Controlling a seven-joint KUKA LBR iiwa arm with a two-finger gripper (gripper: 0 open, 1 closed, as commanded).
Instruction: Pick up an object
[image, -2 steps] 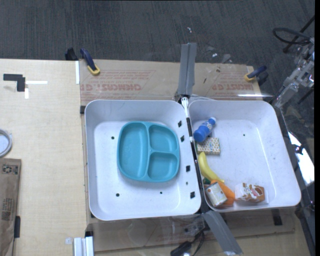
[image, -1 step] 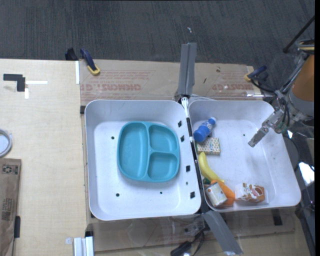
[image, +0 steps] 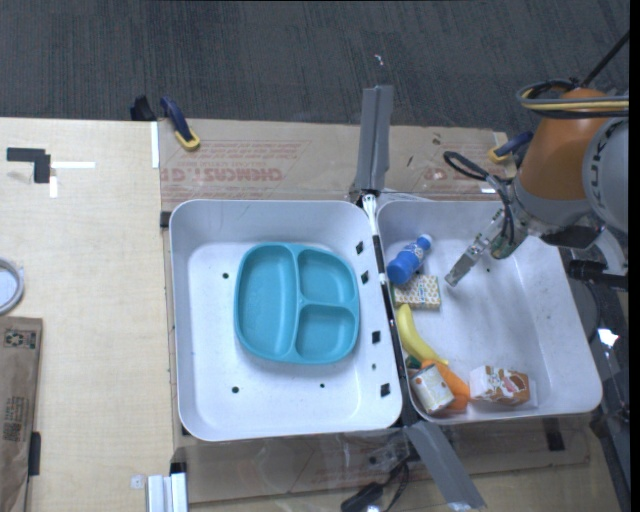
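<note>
My gripper (image: 458, 270) hangs over the right bin (image: 520, 320), in its upper middle, pointing down and to the left. Its fingers look shut, with nothing between them. A blue bottle (image: 408, 260) with a white cap lies just left of the tip, apart from it. Below the bottle lies a dotted square pad (image: 419, 291). A yellow banana (image: 415, 338) rests along the bin's left wall. At the front are a small white carton (image: 430, 390), an orange carrot (image: 454, 382) and a red-and-white packet (image: 500, 386).
The left bin (image: 200, 330) holds a teal divided plate (image: 298, 303). A grey post (image: 375, 140) stands behind the wall between the bins. The arm's orange band (image: 560, 150) looms over the right bin's back right corner. Bare white floor spreads through the right bin's middle.
</note>
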